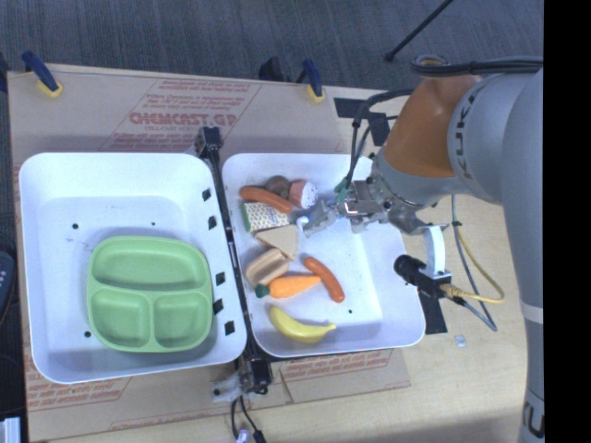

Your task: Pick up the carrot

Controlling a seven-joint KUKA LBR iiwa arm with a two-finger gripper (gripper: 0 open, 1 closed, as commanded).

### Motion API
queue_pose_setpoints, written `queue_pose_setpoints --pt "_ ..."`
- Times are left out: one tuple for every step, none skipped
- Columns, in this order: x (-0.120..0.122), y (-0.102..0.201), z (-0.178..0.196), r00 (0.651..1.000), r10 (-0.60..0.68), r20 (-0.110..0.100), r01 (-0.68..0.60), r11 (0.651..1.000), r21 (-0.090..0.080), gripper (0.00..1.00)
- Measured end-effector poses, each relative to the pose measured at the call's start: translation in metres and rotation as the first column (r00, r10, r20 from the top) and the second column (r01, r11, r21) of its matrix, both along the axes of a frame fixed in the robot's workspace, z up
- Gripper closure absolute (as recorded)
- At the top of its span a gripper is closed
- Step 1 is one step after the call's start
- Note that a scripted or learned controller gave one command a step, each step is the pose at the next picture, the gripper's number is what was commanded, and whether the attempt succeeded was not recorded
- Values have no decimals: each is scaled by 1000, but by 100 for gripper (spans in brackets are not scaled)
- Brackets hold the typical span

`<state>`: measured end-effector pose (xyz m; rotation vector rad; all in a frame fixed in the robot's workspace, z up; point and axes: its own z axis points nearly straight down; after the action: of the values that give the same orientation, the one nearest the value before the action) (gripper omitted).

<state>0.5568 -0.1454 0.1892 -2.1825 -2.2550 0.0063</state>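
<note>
1. Bench: two shallow white bins side by side on brown cardboard. The left bin holds a green divided plate lying flat toward its 6 o'clock half.
2. The right bin holds a crowded group of toy food, all in its 9 o'clock half.
3. Contents, from 12 o'clock down: a reddish sausage with a small red-and-white piece just beside it at 3 o'clock; a green-and-white patterned block below them; a tan bread wedge; a brown bread roll.
4. The carrot lies on the bin floor, orange, its green end pointing to 9 o'clock, below the bread roll and touching or nearly touching it.
5. A second red sausage lies aslant just beside the carrot's thick end at 3 o'clock. A yellow banana lies at 6 o'clock of the carrot, a little apart.
6. The arm enters from 3 o'clock. Its gripper sits low over the bin near the bread wedge and the patterned block.
7. Whether the gripper is apart or together cannot be told from this view; nothing is seen clamped in it.
8. The carrot lies at roughly 7 o'clock of the gripper, apart from it, with the bread wedge and roll between or alongside.
</note>
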Motion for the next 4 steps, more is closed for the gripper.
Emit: queue_pose_setpoints --pt "-35 44 -92 997 81 4 -81 997 2 0" --pt "-77 39 -95 984 -179 12 179 984 3 0" --pt "-77 35 -94 942 336 11 -336 942 0 0" --pt "-77 35 -85 940 340 10 -340 940 1 100"
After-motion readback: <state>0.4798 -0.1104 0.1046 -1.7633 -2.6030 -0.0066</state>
